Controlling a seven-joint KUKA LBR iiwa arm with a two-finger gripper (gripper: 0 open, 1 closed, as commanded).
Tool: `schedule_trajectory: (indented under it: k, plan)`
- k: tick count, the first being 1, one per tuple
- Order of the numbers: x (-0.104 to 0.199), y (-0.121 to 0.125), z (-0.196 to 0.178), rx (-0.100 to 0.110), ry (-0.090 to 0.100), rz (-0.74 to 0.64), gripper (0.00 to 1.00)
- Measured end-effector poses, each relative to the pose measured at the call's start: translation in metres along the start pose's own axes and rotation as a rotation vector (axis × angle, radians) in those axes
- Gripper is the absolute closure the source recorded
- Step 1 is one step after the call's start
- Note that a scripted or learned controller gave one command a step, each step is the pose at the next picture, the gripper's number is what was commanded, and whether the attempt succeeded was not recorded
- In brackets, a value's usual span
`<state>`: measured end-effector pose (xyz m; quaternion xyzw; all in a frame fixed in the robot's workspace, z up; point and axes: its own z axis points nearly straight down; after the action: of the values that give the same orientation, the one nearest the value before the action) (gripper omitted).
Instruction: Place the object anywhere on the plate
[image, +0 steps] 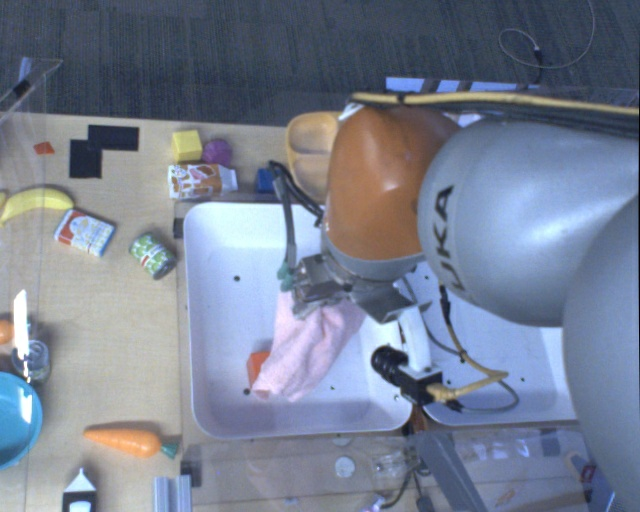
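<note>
The soft pink cloth (305, 350) hangs crumpled in the left white plastic bin (215, 300), its upper end gathered under the end effector (312, 295) and its lower end draped down onto the bin floor. Just beside its lower edge, a small orange object (258, 365) peeks out, mostly hidden; what it is cannot be told. The cloth looks light and limp. It should sag and swing when lifted, and it will not break or roll. It is likely to trail behind a move and may snag on the bin wall, or drag the orange object along. A pinch on a bunched fold near the top gives the surest hold, since a single thin layer could slip out.

The end effector sits at the cloth's upper end, under the orange-banded grey robot wrist (375, 190). The bunched top of the cloth appears to meet it there, but the wrist and cloth hide the closing parts, so whether it is spread or pinching the fabric cannot be told.
</note>
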<state>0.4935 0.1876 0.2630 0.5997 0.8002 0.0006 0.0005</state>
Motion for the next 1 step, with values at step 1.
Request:
schedule_trajectory:
  k: [1]
  plan:
    - [0.0293,0.0089,0.1228,-0.022,0.001,-0.099,1.00]
